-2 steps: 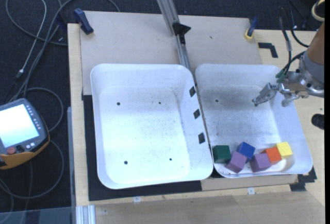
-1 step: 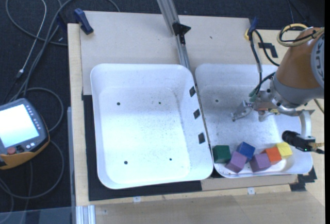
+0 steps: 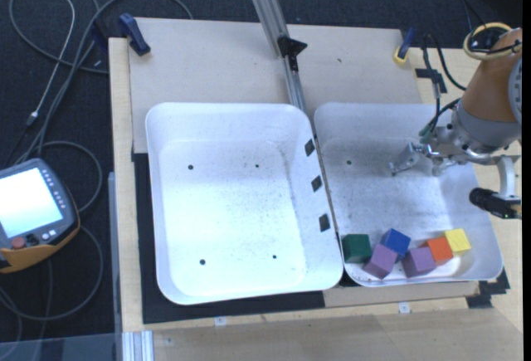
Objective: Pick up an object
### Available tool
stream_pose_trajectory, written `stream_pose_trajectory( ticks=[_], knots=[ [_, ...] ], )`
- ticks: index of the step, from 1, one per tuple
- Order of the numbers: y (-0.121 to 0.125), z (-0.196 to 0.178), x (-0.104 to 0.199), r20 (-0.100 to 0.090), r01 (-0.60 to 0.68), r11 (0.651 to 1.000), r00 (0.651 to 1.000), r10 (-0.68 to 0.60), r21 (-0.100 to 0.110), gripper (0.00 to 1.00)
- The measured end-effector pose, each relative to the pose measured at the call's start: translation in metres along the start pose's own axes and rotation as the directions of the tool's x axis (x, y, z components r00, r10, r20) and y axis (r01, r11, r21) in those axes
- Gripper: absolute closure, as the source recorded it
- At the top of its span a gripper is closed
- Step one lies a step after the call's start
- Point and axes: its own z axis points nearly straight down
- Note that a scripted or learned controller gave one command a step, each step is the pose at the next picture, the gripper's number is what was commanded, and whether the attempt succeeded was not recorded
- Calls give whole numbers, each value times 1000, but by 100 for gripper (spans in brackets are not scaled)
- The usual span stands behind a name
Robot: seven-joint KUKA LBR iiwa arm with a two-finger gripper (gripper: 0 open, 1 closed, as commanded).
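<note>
Several small blocks lie along the front edge of the right bin (image 3: 373,206): a green one (image 3: 357,247), a blue one (image 3: 397,241), two purple ones (image 3: 382,260) (image 3: 419,260), an orange one (image 3: 440,249) and a yellow one (image 3: 457,241). My gripper (image 3: 404,160) hangs over the bare middle of that bin, pointing left, well behind the blocks and apart from them. I see no block at its tip. The grey arm with its orange band (image 3: 489,90) comes in from the right.
The left bin (image 3: 224,202) sits beside the right one, with black clips on the shared rim (image 3: 316,183). A slanted metal rail (image 3: 265,2) runs down to the bins' back edge. A teach pendant (image 3: 29,214) and cables lie off the bench at left.
</note>
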Motion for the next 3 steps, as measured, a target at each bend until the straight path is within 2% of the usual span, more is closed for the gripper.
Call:
stream_pose_trajectory(
  ticks=[1,2,3],
  knots=[
    [-31,-1,116,-9,9,1000,1000,-9,7,0],
    [-85,-146,111,-2,3,1000,1000,-3,-6,0],
    [-78,-155,29,2,-4,1000,1000,4,-1,0]
  ],
)
